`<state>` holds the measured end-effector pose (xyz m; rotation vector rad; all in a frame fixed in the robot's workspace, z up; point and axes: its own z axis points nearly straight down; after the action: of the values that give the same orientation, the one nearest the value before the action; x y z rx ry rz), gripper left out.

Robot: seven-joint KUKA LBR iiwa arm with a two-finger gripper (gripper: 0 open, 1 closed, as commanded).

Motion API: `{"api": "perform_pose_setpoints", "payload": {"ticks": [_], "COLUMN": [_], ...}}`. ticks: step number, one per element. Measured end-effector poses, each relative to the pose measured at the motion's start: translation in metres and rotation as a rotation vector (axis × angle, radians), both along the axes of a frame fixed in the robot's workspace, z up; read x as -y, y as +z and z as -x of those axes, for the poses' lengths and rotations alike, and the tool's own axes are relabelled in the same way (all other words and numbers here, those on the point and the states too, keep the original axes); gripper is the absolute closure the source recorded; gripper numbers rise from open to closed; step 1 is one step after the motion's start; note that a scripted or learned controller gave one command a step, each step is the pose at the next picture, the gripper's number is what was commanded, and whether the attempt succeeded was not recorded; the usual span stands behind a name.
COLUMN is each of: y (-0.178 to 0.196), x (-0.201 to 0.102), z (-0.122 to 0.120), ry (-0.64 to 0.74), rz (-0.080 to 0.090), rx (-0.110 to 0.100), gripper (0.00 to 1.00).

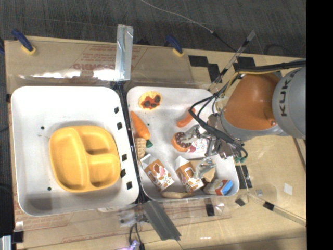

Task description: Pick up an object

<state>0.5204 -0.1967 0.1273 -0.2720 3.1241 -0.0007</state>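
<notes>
Tool (200,146) sits low in the right bin (169,94), centre-right of frame, beside the donut (181,141) (a toy, prob. light, stiff plastic). Can't tell if it's released or clenched. Best hold: across the donut's outer rim.

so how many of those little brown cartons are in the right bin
2. One carton lies near the right bin's front edge, left of centre; the other carton sits just to its right, below the gripper. The arm covers part of the bin, so another may be hidden.
</notes>
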Motion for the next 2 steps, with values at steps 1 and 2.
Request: {"api": "perform_pose_setpoints", "payload": {"ticks": [1, 2], "y": [-0.017, -0.017], "x": [-0.042, -0.081], "z": [-0.007, -0.043], "ry": [0.133, 0.056], "rz": [0.018, 0.021], "rx": [0.013, 0.016], "gripper": [0.0, 0.0]}}
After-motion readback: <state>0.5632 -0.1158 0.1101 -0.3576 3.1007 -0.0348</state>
